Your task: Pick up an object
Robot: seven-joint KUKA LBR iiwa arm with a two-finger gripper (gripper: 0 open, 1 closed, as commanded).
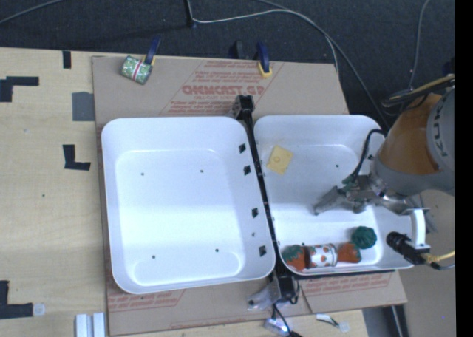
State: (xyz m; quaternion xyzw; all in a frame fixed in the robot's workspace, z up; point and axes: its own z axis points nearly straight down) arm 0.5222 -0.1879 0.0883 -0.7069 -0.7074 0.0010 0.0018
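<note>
We're looking down on the left bin and the right bin. The arm is reaching in, its gripper hanging over the right bin's floor; finger state, we cannot tell. Along the front wall we're seeing a red-and-white can, a dark green lump, orange pieces. A yellow square is lying farther back.

End effector over right bin
</note>
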